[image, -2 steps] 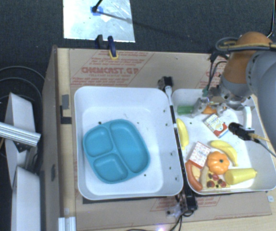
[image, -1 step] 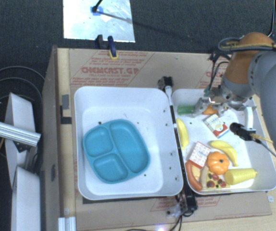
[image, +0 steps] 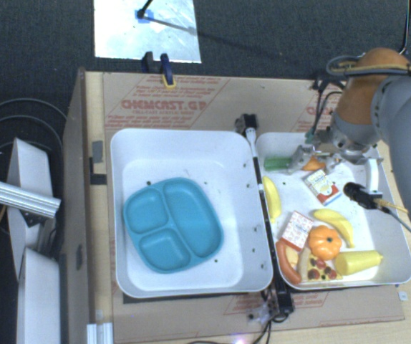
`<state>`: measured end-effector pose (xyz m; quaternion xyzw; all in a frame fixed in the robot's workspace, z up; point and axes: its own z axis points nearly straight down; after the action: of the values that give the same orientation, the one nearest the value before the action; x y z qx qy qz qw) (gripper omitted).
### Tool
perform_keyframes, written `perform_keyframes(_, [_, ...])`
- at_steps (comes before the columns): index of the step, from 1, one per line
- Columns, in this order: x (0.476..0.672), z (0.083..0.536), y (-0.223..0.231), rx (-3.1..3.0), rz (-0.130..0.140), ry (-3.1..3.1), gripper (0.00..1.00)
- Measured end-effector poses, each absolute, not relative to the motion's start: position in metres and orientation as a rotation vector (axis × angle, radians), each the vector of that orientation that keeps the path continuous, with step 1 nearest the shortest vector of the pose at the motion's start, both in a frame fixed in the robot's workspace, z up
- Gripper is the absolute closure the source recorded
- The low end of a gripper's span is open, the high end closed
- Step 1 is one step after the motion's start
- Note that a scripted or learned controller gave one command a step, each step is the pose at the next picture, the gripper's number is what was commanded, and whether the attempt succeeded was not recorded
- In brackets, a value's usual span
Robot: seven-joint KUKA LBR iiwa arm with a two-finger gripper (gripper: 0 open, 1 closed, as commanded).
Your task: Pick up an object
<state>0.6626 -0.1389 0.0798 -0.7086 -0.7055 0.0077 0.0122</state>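
Dark carpet around bench [image: 191, 95], cardboard-topped, 2 white bins side by side. Left bin [image: 130, 156] holds blue divided tray [image: 173, 223]. Right bin [image: 399, 260] crowded: bananas [image: 336, 222], orange pumpkin [image: 325, 241], small cartons, green block [image: 277, 163]. Your gripper [image: 318, 153] low over right bin's far end, by orange piece [image: 313, 165]; grip state: cannot tell.

The right-hand white bin [image: 395, 264] holds a scatter of toy food. A green bar [image: 277, 163] lies at its far left corner, just beside an orange piece [image: 313, 165]. A small red and white packet [image: 321, 185] sits mid-bin. Nearer the front lie two yellow bananas [image: 336, 223], an orange pumpkin [image: 325, 241], and a yellow cylinder [image: 358, 262].
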Motion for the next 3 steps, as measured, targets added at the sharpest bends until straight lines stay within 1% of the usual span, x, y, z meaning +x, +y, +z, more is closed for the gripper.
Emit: perform_keyframes(3, [0.664,0.081,-0.154,-2.213,0.019,-2.205,0.0])
